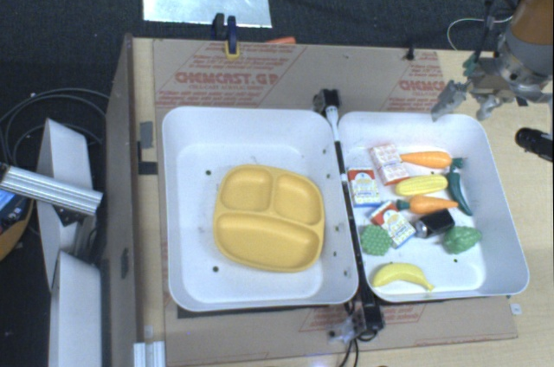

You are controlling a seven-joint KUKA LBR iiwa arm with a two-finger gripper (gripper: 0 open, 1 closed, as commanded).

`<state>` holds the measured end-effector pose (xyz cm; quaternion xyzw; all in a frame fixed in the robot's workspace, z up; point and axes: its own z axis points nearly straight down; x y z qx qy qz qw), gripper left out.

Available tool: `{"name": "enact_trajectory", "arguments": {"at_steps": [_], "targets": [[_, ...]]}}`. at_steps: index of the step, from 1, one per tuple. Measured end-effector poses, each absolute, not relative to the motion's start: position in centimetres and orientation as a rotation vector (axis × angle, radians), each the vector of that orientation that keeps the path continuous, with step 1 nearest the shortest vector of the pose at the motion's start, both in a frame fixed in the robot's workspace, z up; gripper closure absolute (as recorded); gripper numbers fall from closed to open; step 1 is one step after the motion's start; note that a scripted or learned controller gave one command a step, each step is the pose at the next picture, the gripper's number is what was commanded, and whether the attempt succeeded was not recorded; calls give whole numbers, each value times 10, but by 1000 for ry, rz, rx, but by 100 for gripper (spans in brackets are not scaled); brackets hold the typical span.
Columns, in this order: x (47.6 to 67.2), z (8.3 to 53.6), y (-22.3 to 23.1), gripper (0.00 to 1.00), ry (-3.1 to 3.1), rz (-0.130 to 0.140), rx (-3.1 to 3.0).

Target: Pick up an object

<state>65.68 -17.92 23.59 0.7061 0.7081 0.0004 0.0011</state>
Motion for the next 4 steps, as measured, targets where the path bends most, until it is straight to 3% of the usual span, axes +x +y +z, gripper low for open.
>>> {"name": "enact_trajectory", "arguments": {"at_steps": [1, 2, 3, 4], "targets": [[622, 120, -170, 0, 2224, -1, 2221], [604, 91, -150, 0, 2211, 12, 2210], [568, 88, -115, 0, 2210, 6, 2212], [660, 85, -141, 0, 2260, -45, 2260]]}}
